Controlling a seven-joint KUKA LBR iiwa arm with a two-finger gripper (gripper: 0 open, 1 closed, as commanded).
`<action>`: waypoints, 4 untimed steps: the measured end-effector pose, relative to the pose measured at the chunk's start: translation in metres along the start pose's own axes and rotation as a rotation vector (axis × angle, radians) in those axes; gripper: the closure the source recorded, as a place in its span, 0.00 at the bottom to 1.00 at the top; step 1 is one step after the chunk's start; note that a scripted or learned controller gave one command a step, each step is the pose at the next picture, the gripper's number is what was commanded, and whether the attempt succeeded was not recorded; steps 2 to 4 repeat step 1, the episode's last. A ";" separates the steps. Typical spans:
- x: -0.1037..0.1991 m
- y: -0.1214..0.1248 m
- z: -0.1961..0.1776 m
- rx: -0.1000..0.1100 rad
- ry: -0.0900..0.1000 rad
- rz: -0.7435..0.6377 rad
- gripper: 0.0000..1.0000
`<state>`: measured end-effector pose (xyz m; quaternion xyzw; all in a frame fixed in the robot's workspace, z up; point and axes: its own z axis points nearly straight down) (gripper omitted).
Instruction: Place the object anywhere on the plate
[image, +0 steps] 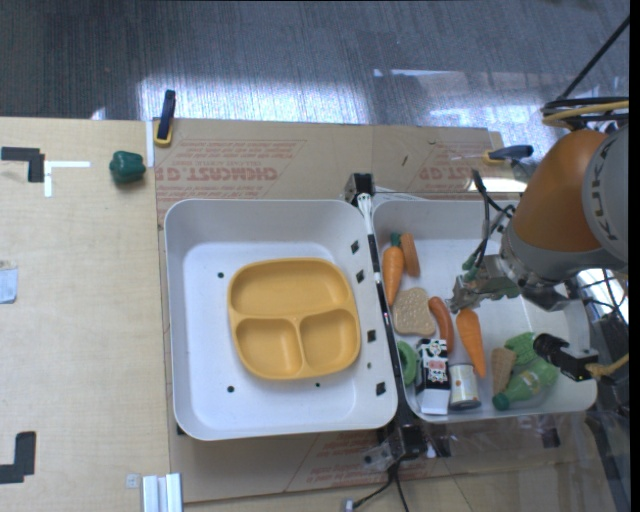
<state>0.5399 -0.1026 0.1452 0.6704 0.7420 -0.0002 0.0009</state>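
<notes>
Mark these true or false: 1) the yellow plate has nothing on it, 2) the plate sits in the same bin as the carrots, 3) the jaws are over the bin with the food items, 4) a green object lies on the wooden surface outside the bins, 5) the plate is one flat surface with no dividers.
1. True. The yellow plate carries nothing.
2. False. The plate is in the left bin; the carrots lie in the right bin.
3. True. The jaws hang over the right bin, near the carrots.
4. True. A green object lies on the wood, up left of the bins.
5. False. The plate has three compartments.
</notes>
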 end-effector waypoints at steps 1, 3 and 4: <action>0.000 0.000 0.000 0.000 0.000 0.000 0.00; 0.000 0.000 0.000 0.000 0.000 0.000 0.00; 0.000 0.000 0.000 0.000 0.000 0.000 0.00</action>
